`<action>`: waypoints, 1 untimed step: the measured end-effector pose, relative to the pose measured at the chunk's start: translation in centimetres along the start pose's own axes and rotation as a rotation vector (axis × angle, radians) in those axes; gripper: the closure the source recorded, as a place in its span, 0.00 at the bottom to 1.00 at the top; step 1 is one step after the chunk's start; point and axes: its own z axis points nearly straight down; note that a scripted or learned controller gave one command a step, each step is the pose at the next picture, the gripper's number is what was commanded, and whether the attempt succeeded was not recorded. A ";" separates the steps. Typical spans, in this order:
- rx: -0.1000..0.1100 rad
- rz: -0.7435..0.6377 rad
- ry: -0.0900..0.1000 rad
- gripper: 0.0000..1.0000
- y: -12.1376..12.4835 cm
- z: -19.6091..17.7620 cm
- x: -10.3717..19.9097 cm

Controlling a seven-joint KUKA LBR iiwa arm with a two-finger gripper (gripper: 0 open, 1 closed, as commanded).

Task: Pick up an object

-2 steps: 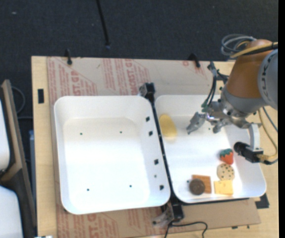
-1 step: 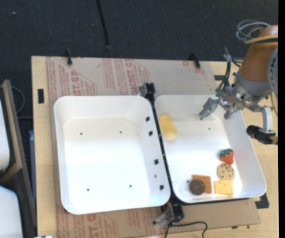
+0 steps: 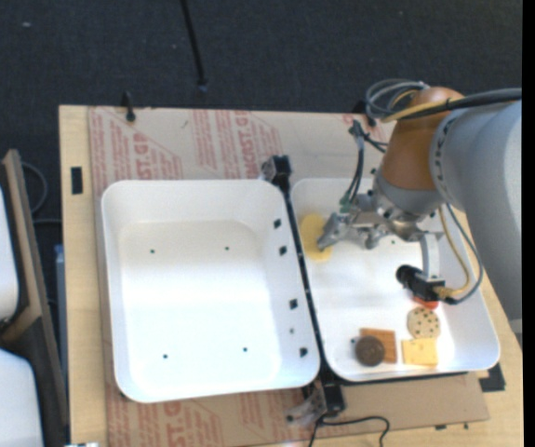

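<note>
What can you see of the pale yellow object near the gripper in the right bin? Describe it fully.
The pale yellow object is a small, roundish, flat-looking piece lying on the floor of the right bin, close to its left wall and toward the far end. The gripper hangs right beside or over its right edge, hiding part of it. Whether they touch cannot be told.

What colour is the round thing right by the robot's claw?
Pale yellow: the round disc in the right bin, seen from the overhead camera view.
</note>
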 end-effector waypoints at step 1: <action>-0.006 0.007 -0.003 0.00 3.4 -0.4 -4.5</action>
